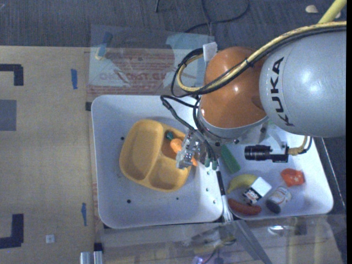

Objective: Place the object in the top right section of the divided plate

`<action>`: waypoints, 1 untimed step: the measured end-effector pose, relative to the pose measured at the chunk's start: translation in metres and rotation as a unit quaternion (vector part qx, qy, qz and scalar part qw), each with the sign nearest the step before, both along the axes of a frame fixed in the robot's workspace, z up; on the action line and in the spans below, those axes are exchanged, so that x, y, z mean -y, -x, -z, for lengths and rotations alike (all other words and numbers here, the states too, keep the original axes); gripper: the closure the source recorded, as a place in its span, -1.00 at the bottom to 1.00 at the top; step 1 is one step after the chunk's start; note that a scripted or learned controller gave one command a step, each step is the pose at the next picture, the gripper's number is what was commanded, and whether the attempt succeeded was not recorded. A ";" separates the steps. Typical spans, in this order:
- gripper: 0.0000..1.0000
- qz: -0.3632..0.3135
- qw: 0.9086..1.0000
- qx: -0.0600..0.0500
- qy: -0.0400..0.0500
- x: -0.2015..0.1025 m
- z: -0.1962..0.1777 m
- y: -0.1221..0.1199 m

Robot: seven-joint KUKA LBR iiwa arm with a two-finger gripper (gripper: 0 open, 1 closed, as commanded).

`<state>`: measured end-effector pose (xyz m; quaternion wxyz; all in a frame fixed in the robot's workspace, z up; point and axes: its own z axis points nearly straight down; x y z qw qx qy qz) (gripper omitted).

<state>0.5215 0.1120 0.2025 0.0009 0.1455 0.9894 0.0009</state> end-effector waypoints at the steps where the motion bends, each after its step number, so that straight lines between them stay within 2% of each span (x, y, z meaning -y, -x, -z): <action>1: -1.00 0.000 1.000 0.000 0.000 0.000 0.000 0.000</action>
